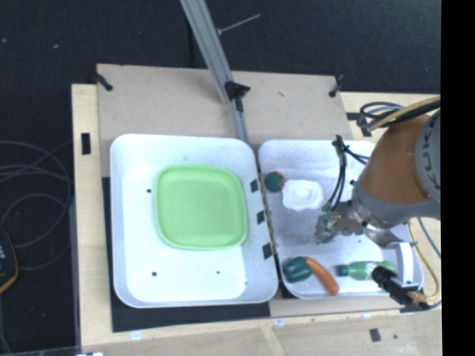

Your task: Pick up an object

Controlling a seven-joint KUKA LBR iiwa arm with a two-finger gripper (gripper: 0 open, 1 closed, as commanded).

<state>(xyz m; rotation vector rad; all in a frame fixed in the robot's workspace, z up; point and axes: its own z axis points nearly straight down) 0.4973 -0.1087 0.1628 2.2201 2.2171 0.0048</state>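
Grey and orange, the arm (397, 173) is seen reaching in from 3 o'clock over the right bin (297, 150), its gripper (326, 227) lowered near the bin's middle; whether anything is held cannot be told. Just at 10 o'clock of the gripper, a white object (302, 194) is seen beside a small dark green piece (274, 182). Along the 6 o'clock wall, a green block (297, 269), an orange carrot-like piece (323, 274) and a green bottle (362, 270) are lined up. A light green square plate (200, 207) is held in the left bin (133, 221) on the desk (171, 95).
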